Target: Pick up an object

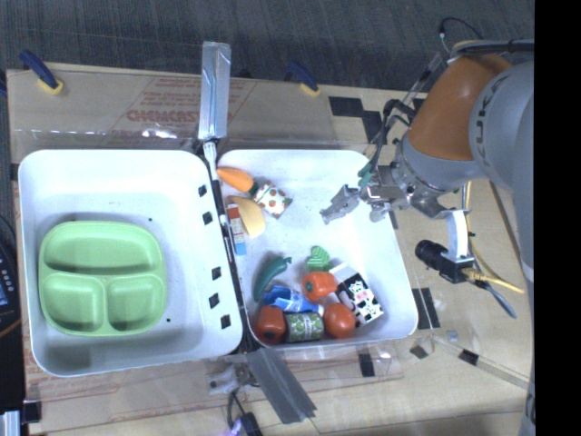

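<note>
My gripper hovers over the upper right part of the right bin, above bare white floor, with nothing seen in it. Toys lie around it. An orange carrot, a small patterned cube and a yellow piece lie to its left by the divider. Lower down are a tomato with green leaves, a black-and-white cow-print carton, a red fruit, a green can and a red apple.
The left bin holds a green divided tray. A teal-green toy and a blue item lie in the right bin's lower pile. A small red and blue box leans at the divider.
</note>
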Robot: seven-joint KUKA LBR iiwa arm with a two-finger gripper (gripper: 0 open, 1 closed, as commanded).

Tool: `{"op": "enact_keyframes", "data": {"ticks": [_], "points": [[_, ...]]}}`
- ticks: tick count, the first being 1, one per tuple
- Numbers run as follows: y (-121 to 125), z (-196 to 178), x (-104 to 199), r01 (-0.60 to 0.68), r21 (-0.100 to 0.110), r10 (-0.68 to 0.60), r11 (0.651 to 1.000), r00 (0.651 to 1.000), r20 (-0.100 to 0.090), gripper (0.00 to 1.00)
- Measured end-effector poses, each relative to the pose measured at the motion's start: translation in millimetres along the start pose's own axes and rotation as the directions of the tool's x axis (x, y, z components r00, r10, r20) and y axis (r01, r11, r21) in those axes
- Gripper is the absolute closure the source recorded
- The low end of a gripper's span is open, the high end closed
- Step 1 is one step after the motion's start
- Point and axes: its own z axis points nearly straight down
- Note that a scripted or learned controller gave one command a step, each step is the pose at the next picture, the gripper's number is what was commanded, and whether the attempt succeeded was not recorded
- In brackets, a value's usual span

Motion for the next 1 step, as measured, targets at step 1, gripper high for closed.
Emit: {"op": "enact_keyframes", "data": {"ticks": [1], "points": [[-68.1, 39.0, 7.9, -0.117, 0.000, 0.117, 0.993, 0.993, 0.000, 0.00]]}}
